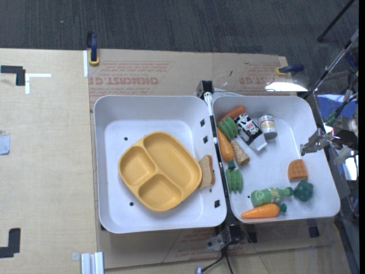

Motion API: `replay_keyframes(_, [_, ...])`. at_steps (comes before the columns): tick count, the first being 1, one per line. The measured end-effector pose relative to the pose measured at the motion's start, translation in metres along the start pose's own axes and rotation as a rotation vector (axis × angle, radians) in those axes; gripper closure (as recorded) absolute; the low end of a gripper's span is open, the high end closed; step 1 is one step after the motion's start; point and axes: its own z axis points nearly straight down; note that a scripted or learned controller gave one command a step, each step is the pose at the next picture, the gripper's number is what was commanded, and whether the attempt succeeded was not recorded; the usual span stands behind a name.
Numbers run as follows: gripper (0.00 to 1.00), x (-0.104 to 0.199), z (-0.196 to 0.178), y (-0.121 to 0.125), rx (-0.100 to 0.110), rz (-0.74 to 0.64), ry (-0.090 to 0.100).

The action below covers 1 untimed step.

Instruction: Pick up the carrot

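An orange carrot [261, 212] with a small green top lies on its side along the front wall of the right bin [319, 207]. A second orange, carrot-like piece [226, 146] with a leafy green end lies against that bin's left wall. My gripper [313, 146] is at the right bin's right rim, above and to the right of the front carrot and well apart from it. Nothing is visibly held in it.
The right bin also holds a green bottle [268, 196], broccoli [304, 190], a waffle [297, 169], a can [267, 125], a milk carton [249, 128] and a green vegetable [234, 178]. The left bin [108, 153] holds a yellow divided plate [159, 171] and a bread slice [207, 171].
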Motion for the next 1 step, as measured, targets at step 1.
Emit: replay_keyframes(1, [0.0,0.0363,-0.09,0.019,-0.001,-0.065,-0.001])
